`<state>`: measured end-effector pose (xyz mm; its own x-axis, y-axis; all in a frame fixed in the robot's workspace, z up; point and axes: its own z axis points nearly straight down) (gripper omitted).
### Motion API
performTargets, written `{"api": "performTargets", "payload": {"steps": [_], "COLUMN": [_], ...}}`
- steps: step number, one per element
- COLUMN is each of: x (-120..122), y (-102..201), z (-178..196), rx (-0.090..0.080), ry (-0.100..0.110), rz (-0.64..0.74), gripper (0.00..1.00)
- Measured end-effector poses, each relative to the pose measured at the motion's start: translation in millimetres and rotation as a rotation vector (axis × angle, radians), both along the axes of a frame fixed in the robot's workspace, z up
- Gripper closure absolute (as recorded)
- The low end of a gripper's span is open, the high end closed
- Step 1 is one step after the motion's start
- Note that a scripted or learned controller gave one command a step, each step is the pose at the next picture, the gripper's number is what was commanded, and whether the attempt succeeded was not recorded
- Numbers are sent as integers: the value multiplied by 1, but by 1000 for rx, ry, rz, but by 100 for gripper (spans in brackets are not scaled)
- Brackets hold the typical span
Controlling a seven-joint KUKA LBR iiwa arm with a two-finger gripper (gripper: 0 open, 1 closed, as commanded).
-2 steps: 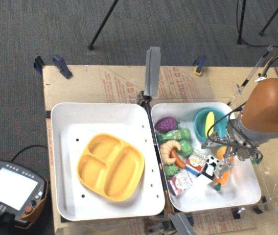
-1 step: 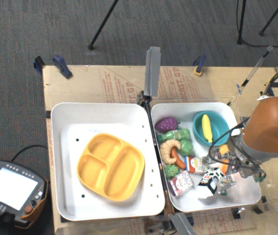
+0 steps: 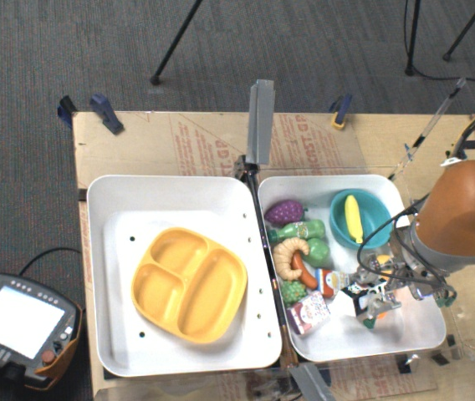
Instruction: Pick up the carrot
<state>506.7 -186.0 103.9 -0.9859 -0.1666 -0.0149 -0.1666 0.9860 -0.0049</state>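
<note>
Going L to R: left bin (image 3: 104,224) has just the yellow divided plate (image 3: 189,284), nothing for me there. Right bin (image 3: 426,337) is where the pile is: purple grapes (image 3: 284,212) up top, green veg (image 3: 309,230) under it, then a croissant-looking thing (image 3: 289,256).

The carrot (image 3: 305,272), afaict, is the small orange-red piece tucked touching the croissant's lower right side, w/ a small pink packet (image 3: 309,313) below it. Teal bowl (image 3: 360,217) w/ a banana in it sits toward the back.

My gripper (image 3: 373,301) is to the right of the pile, low over the bin floor, near the carrot but not on it. Can't tell if it's open or clenched, too cluttered w/ cables.

Plan imo: slide left, line up across the carrot's narrow width, come straight down so I don't snag the croissant.
</note>
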Motion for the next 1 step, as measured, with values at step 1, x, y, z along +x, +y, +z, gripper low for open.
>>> {"api": "performTargets", "payload": {"steps": [1], "x": [-11], "y": [-28], "z": [108], "rx": [-2], "ry": [3], "rz": [2], "gripper": [100]}}
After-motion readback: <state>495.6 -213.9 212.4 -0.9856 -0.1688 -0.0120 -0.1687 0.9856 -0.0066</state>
